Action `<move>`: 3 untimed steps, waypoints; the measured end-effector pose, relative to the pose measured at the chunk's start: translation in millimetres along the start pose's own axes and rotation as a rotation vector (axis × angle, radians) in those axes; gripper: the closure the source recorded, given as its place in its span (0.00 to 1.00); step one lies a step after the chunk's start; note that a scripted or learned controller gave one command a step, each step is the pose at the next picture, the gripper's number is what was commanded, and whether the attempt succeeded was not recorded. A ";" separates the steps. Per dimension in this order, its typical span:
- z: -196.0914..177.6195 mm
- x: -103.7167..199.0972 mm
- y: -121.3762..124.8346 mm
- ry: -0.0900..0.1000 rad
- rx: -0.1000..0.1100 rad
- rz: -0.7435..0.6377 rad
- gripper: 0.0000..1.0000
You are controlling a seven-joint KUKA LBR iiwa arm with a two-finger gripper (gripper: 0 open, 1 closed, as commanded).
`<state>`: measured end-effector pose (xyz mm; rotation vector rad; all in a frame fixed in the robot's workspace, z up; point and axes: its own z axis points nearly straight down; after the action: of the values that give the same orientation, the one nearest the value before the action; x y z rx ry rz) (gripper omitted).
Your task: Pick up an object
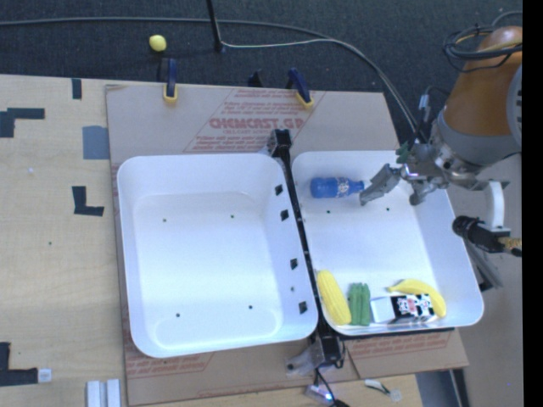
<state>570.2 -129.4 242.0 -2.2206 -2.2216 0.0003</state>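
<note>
A blue bottle (336, 187) lies on its side at the upper left of the right bin. Along that bin's lower edge sit a yellow corn cob (333, 298), a green piece (360, 303), a banana (419, 290) and a small printed carton (411, 308).

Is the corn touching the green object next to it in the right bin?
Touching. In the camera view the corn lies side by side with the green object at the near edge of the right bin, with no white floor visible between them.

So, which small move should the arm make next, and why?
Probably a short move toward the blue bottle and then down. The gripper hovers just right of it in the right bin, jaws apart, nothing between them. The other objects lie at the near wall.
</note>
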 end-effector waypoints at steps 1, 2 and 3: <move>157.5 27.9 -18.3 0.001 0.010 -0.001 0.00; 156.7 -37.3 1.1 -0.002 -0.002 0.003 0.00; 154.2 -29.9 79.9 0.000 0.004 -0.001 0.00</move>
<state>650.1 -159.2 87.8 -2.2175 -2.2204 0.0051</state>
